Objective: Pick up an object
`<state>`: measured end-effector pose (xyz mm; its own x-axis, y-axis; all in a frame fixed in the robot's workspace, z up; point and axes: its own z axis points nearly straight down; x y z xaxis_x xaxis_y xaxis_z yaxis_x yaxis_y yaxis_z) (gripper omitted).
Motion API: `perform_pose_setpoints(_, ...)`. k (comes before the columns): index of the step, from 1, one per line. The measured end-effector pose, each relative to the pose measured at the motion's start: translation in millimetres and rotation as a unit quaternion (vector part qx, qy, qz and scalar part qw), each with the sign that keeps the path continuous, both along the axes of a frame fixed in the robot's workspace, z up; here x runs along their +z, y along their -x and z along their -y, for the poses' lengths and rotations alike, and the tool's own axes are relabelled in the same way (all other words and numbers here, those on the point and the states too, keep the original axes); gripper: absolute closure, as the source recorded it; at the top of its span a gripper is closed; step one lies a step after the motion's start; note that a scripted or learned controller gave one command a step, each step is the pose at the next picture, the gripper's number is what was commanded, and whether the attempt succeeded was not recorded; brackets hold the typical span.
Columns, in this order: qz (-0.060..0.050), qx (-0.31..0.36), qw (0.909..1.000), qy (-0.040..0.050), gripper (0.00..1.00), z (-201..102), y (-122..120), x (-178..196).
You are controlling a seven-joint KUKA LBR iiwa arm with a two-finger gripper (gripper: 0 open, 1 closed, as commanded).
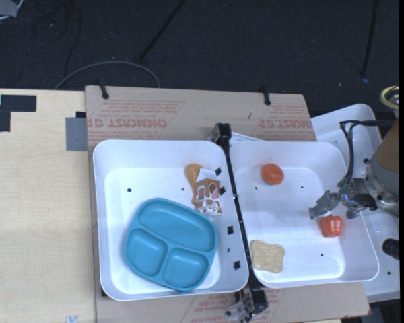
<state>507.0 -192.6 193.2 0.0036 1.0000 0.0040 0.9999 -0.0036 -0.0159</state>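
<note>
My gripper [338, 208] reaches in from the right over the right bin [303, 274]. Its grey fingers [320, 208] are spread open with nothing between them. A small red pepper-like object [330, 227] lies on the bin floor just in front of the fingertips, very close to them. An orange-red round fruit [272, 173] sits near the bin's back. A flat beige piece [267, 256] rests at the front left corner.
The left bin [111, 180] holds a blue divided plate [170, 243], a small printed carton [208, 196] and a brown-orange item [192, 173] behind it. A black divider [232, 207] runs between the bins. Cables hang beside the arm at right.
</note>
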Motion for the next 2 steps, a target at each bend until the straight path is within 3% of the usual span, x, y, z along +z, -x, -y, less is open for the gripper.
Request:
perform_pose_setpoints(1,0.006,0.002,1.0,0.0012,0.0,0,-3,7)
perform_pose_setpoints(2,0.005,0.002,1.0,0.0006,0.0,-5,0,-37)
